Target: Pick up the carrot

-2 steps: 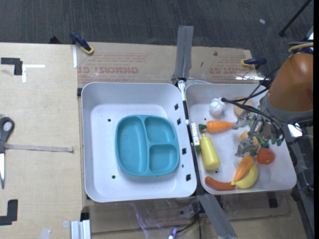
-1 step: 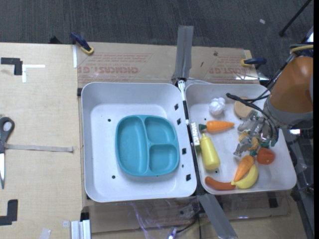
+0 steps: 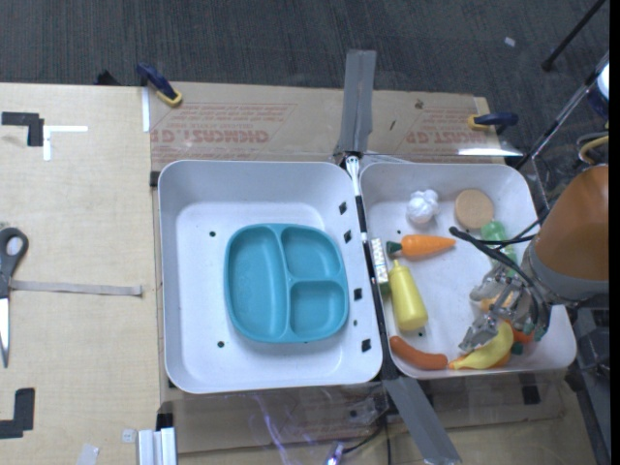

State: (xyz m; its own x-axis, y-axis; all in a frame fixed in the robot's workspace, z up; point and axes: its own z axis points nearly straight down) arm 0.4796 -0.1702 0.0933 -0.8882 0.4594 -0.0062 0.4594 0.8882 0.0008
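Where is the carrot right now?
The carrot lies in the right bin, just above the yellow bottle and below the white ball.

Bright, even overhead light (soft shadows), mild glare on white bins (image 3: 184,260); right edge perhaps slightly blurred.

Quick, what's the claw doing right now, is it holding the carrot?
Claw: low in the right bin, over the banana; open or closed cannot be told. Carrot lies apart, not held.

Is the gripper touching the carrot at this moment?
Apart. The camera view shows the gripper low in the right bin, by the banana, with bare white bin floor between it and the carrot.
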